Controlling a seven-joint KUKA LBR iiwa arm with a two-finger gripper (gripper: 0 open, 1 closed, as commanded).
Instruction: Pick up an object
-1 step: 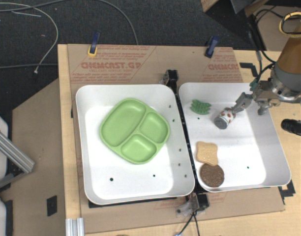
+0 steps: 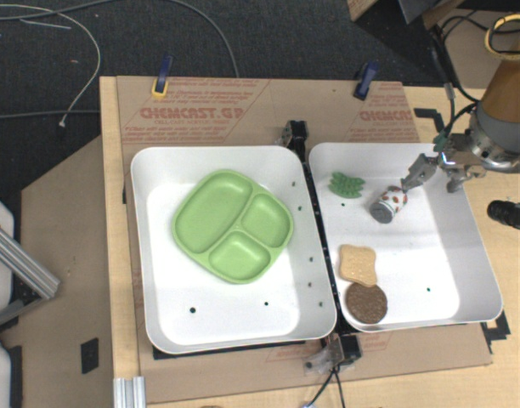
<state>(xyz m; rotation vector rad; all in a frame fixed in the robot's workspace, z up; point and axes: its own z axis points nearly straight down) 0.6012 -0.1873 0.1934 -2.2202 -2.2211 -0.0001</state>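
My gripper [image 2: 430, 182] hangs over the back of the right bin [image 2: 464, 253], open, with nothing between its fingers. A small grey cup with red spots [image 2: 386, 205] lies on its side just below and left of the nearer fingertip [image 2: 410, 180], apart from it. A green leafy piece [image 2: 347, 184] rests further left by the bin's back wall. A slice of toast [image 2: 358, 264] and a round brown patty [image 2: 366, 303] lie at the bin's front left corner.
The left bin [image 2: 158, 296] holds a light green divided plate [image 2: 233, 225]. A black divider [image 2: 315, 228] runs between the bins. Two clamps, a yellow-and-blue one [image 2: 163, 74] and a blue one [image 2: 366, 81], grip the cardboard at the back. The right bin's right half is bare white floor.
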